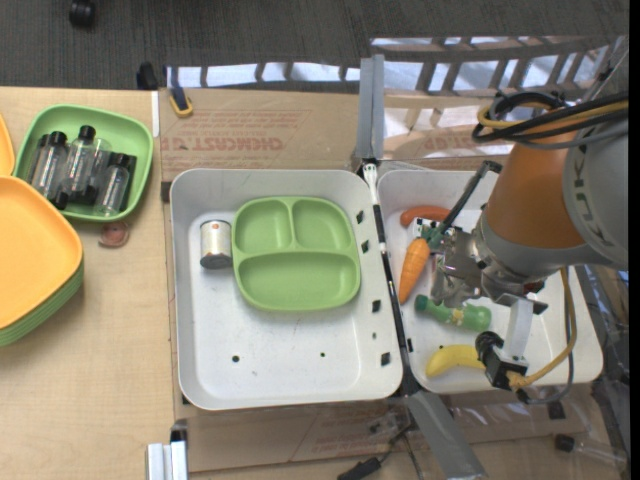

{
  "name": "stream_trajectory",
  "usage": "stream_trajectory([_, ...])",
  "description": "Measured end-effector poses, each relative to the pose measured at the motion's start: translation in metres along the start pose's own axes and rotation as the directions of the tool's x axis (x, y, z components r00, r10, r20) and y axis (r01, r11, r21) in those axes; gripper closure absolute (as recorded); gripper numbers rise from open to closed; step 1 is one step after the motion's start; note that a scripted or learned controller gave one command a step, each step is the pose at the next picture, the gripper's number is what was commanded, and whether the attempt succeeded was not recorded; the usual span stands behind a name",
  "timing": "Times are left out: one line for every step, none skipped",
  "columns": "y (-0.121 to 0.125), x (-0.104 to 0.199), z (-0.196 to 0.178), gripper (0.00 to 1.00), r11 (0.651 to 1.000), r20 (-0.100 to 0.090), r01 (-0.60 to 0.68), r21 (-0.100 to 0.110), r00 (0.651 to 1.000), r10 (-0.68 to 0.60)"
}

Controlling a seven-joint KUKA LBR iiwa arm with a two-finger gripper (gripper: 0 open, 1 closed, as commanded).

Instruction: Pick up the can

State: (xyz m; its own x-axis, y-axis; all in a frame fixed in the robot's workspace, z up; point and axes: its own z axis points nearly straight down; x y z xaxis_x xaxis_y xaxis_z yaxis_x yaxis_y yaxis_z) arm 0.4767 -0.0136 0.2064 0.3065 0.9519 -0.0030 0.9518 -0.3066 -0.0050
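Task not started as far as I can judge. Can [215, 243] lies on its side in the left bin [290, 368], at 9 o'clock of the green divided plate [297, 253], just beside its edge, untouched.

End effector [450, 273] sits over the right bin [585, 353], well apart from the can, down among a carrot [412, 266], a green bottle [455, 314] and a banana [452, 360]. Released or clenched: cannot tell, the wrist hides it. Nothing visibly gripped.

Left to do: cross to the left bin, descend on the can, close, lift.

Readable text: mirrored red print on the cardboard [250, 128] at 12 o'clock of the left bin, looks like "CHEMCIZL" reversed; low confidence. No legible label on the can.
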Motion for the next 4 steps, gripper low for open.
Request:
stream_trajectory([0.042, 0.003, -0.078, 1.0, 0.927, 0.001, 0.374, -0.003, 0.927, -0.374])
stream_trajectory([0.016, -0.044, -0.038, 1.0, 0.932, 0.0, 0.363, -0.001, 0.932, -0.363])
stream_trajectory([0.024, -0.002, -0.039, 1.0, 0.954, 0.001, 0.301, -0.003, 0.954, -0.301])
stream_trajectory([0.074, -0.042, -0.007, 1.0, 0.986, 0.0, 0.164, -0.003, 0.986, -0.164])
